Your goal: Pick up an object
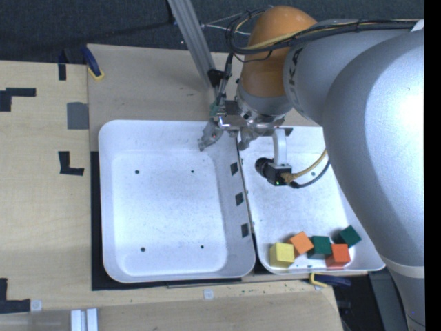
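Gripper (224, 138) sits low over the far end of the divide between left bin (114, 185) and right bin (265, 216). Yellow block (282, 254), orange block (301, 242), two green blocks and red block (340, 254) cluster at right bin's near edge.

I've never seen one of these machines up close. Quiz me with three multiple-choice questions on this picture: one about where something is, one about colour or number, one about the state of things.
1. Where do the small blocks lie?
A. In the right bin's near corner
B. In the middle of the left bin
C. On the bare bench

2. How many blocks are there?
A. Two
B. Five
C. Nine

3. Where is the gripper relative to the blocks?
A. Resting on them
B. Well away, over the far end of the bins
C. Beside them in the near corner

Answers:
1. A: the yellow block, two orange blocks and two green blocks cluster in the near corner of the right bin.
2. B: one yellow, two orange, two green.
3. B: the gripper sits by the far part of the divide between the left bin and the right one.
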`<state>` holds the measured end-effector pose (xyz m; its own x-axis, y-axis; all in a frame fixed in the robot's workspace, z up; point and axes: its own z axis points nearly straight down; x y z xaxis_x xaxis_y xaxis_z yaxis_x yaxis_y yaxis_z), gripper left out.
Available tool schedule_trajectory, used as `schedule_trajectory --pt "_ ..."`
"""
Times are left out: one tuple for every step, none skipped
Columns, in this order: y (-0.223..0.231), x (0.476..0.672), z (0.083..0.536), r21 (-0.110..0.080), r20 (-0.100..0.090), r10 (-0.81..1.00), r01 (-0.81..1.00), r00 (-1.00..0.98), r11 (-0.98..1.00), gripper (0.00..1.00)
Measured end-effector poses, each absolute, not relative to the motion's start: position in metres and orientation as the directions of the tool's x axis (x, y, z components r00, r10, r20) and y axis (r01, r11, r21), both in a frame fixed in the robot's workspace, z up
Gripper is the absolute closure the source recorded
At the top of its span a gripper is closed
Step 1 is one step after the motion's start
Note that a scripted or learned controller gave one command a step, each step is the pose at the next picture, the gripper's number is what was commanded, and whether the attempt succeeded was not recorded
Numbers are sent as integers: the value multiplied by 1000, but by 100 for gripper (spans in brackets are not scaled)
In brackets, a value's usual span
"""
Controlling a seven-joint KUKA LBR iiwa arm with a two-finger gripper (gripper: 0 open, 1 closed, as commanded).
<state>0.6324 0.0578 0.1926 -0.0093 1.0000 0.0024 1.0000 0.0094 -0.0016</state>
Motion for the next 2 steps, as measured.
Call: schedule_trajectory --pt "53 632 203 -3 0 1000 1000 -5 5 100" --pt "81 656 191 -1 0 1000 1000 -4 4 100"
